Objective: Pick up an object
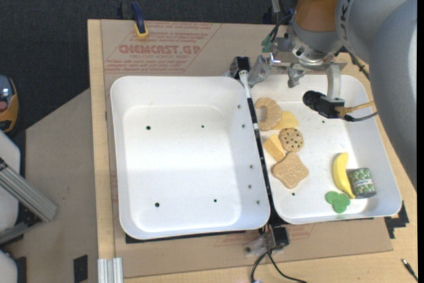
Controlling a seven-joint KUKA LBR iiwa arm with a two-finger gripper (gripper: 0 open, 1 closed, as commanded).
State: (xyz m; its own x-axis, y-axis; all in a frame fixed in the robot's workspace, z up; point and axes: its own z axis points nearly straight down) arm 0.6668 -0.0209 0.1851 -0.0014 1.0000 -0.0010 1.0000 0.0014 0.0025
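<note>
Surface with 2 white bins; food items clustered in right bin [371, 142]. Jaws [278, 69] at its far rim, state indeterminate. Risk: tight cluster, cookie [291, 139] grasp slipping.

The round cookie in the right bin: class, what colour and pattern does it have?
The cookie is tan with dark speckles, like chocolate chips, seen in the camera view.

Gripper [275, 74] hangs over the right bin's [371, 142] far edge; cookie [291, 139], toast [291, 171] and banana [340, 172] sit inside the bin.
</note>
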